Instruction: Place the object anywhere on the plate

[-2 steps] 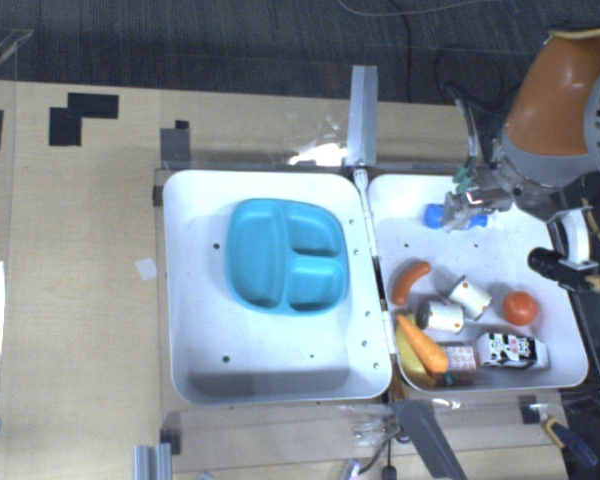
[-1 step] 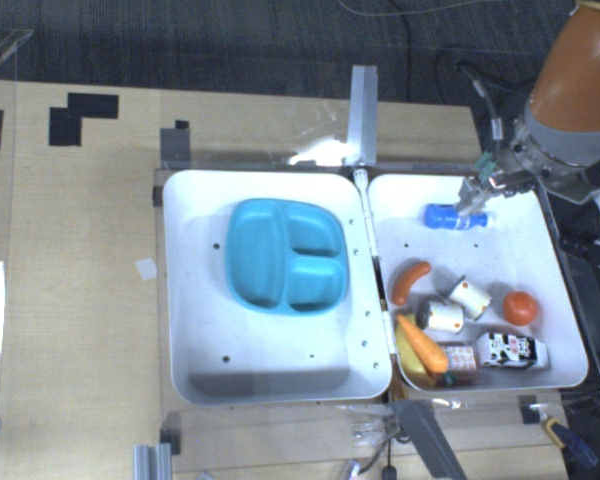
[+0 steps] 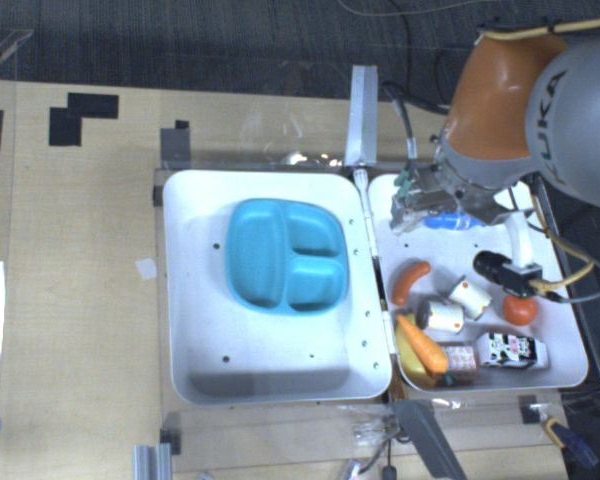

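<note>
Overhead view of a bench with two white bins side by side. The left bin [image 3: 195, 368] holds a blue divided plate [image 3: 285, 253], sitting centrally with nothing on it. The right bin [image 3: 570, 368] holds the clutter, with a red sausage [image 3: 411, 280] near the middle. A carrot [image 3: 425, 345] and a banana [image 3: 410, 360] lie at the near left corner, and a tomato [image 3: 520, 310] lies towards the right.

The arm reaches in from the right, and its gripper [image 3: 412, 206] hangs over the far left part of the right bin. I cannot tell whether it is released or clenched, and I see nothing held in it. A small blue object [image 3: 450, 222] lies just to its right, almost under the wrist. That looks like the likeliest pick, with the sausage a little nearer.

I judge the step in hand is the grasp. To do it well, I would centre over one item only, keep off the bin wall, lift fully clear of the divider, then move left to the plate.
</note>
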Controlling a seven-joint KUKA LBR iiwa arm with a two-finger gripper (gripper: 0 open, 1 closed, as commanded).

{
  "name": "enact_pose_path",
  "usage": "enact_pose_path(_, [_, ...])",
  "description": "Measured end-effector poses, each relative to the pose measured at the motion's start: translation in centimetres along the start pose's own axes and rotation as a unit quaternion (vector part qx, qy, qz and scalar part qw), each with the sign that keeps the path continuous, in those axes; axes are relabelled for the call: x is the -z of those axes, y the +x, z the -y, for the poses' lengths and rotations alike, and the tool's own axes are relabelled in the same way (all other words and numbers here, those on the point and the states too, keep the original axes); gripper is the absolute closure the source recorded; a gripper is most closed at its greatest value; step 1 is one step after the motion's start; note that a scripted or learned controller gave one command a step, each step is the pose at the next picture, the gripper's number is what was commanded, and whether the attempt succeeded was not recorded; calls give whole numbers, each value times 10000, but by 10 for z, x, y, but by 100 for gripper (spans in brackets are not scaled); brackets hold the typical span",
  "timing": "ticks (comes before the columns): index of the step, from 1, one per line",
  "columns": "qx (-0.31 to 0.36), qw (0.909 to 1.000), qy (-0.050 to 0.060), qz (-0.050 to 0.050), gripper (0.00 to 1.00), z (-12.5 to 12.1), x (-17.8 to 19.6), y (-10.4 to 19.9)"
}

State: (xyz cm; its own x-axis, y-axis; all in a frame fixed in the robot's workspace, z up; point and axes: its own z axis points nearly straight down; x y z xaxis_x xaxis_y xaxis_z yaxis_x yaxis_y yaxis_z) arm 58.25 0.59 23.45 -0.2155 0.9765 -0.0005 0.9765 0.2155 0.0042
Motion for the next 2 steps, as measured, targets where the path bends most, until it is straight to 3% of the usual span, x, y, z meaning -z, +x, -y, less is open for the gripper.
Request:
enact_pose_path(1, [1698,9855,-24,13,100,-59,103,-34])
enact_pose_path(2, [3379,9412,-11,2,100,-74,-28,-3])
